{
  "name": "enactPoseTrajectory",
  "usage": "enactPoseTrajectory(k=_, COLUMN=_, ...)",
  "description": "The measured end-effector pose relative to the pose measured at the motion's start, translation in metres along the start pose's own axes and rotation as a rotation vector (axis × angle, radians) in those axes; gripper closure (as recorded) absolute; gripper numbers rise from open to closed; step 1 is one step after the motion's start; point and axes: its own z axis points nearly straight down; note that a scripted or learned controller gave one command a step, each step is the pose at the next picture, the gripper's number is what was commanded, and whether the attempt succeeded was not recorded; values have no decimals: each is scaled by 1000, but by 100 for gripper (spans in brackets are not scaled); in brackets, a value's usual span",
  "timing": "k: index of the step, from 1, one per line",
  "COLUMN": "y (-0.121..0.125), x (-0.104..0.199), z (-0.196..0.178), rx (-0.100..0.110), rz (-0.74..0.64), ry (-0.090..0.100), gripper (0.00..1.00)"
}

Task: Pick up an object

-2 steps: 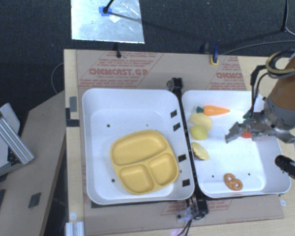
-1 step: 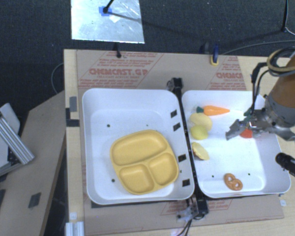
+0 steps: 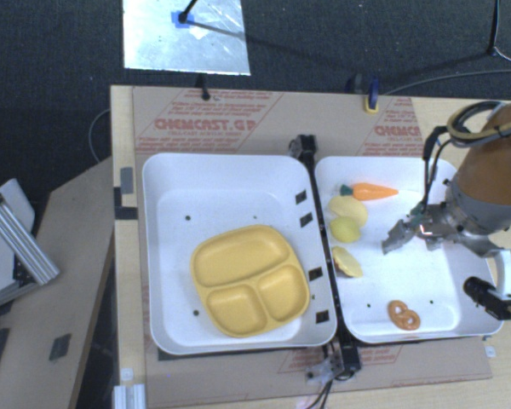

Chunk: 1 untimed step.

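In the right bin [image 3: 426, 309] lie an orange carrot [image 3: 373, 192] at the back, a pale yellow fruit [image 3: 347, 209] and a yellow-green one [image 3: 346, 228] beside it, a yellow slice [image 3: 347, 262] nearer the front, and a brown pretzel [image 3: 403, 315] by the front wall. My gripper [image 3: 398, 236] hangs over the middle of this bin, pointing left, right of the fruits and apart from them. Nothing shows between its fingers.
The left bin [image 3: 179, 186] holds a yellow divided tray [image 3: 250, 278]. A black divider [image 3: 319, 228] runs between the bins. The arm's orange band [image 3: 494, 177] and cables rise over the right bin's right side. A shiny plate [image 3: 186, 24] lies beyond the bench.
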Motion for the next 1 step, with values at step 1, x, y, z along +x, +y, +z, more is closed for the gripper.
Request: enactPoseTrajectory(k=1, y=2, x=-9, z=57, rx=1, rz=0, ry=0, gripper=0)
